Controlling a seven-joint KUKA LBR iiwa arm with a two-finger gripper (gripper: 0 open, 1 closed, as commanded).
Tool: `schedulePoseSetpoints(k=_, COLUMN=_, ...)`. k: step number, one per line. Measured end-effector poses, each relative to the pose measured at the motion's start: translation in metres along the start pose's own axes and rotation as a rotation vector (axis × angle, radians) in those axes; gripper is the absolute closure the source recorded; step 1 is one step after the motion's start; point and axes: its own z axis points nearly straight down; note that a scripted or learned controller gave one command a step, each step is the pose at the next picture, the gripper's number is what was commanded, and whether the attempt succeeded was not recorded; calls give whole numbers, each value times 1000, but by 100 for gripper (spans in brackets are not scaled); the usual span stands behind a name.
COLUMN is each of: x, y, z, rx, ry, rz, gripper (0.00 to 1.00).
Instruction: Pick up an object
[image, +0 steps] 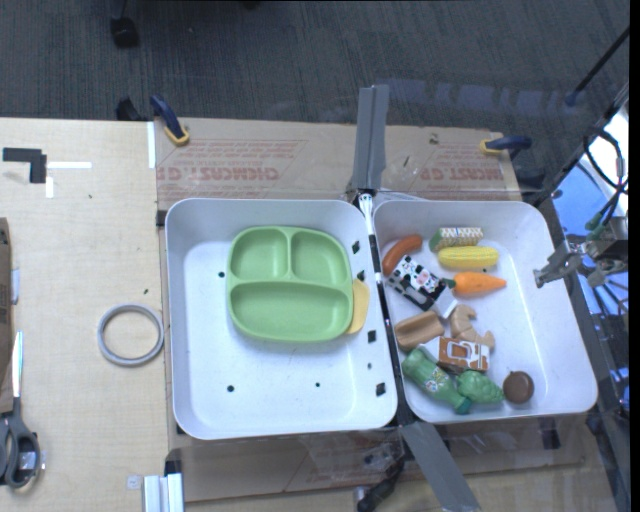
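Two white bins sit side by side on the bench (80, 260). The left bin (200, 330) holds a green divided plate (290, 282), lying flat toward the bin's far half, with a yellow piece (359, 305) peeking out from under its right edge.

The right bin (540, 300) holds a cluster of toy food. Along the far side lie a red sausage (401, 250), a corn cob (458, 236), and just in front of it a yellow banana (468, 257). An orange carrot (479, 284) lies just in front of the banana. A black-and-white cow (415, 279) sits between the sausage and the carrot. Nearer the front are a tan bread piece (419, 327), a small orange-and-white box (465, 353), a green vegetable (450, 384) and a brown round piece (517, 386) beside it.

The claw (560, 268) hangs at the right rim of the right bin, well apart from the toys and touching none of them. It is small and partly lost against the clutter behind it, so whether it is released or clenched cannot be told; nothing can be seen in it.

On the bench to the left lie a grey ring (130, 333) and a pair of scissors (18, 440).
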Motion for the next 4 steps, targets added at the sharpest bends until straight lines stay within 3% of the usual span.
schedulePoseSetpoints(k=1, x=-8, y=43, z=134, rx=2, ry=6, rz=203, gripper=0)
schedulePoseSetpoints(k=2, x=28, y=58, z=170, rx=-3, ry=-1, rz=234, gripper=0)
schedulePoseSetpoints(k=3, x=49, y=102, z=172, rx=3, ry=0, rz=198, gripper=0)
schedulePoseSetpoints(k=4, x=49, y=102, z=167, rx=10, ry=-1, rz=194, gripper=100)
